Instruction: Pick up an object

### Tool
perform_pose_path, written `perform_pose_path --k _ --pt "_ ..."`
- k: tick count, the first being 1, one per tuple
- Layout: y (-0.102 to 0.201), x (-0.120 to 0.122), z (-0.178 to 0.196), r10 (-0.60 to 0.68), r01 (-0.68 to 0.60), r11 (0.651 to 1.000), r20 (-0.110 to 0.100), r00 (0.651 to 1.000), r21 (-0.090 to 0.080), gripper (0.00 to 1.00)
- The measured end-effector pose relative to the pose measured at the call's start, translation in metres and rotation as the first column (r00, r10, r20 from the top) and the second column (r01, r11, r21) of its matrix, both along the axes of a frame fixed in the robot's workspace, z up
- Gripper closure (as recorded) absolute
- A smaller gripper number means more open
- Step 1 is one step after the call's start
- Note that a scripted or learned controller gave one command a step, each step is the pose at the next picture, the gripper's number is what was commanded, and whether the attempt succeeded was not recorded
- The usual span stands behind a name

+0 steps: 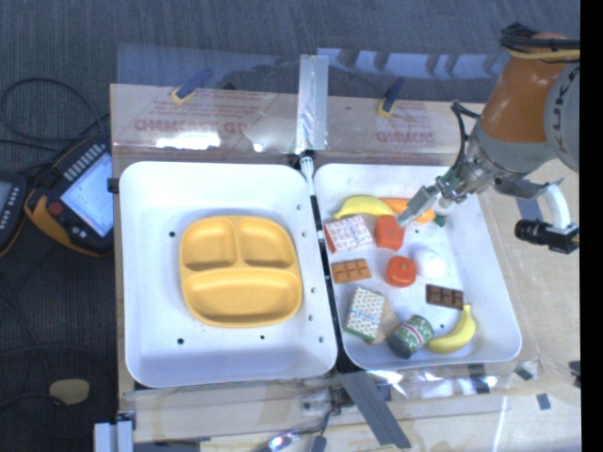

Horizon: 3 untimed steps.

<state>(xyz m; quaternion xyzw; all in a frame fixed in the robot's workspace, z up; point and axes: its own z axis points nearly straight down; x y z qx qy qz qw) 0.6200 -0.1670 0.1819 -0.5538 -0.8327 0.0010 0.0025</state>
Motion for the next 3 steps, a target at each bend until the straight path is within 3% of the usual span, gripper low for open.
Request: perform_pose_path --k 1,2,3 --pt "0.021 -0.045 0.100 -0.243 0.243 0.970 -0.001 0.970 -0.003 0.00" --pt "0.020 0.015 -0.016 -0.126 0.126 0.992 -0.002 0.992 -0.002 0.00" --pt "-0.008 0.034 0.037 -0.096 0.096 0.995 0.002 0.995 -0.002 0.00"
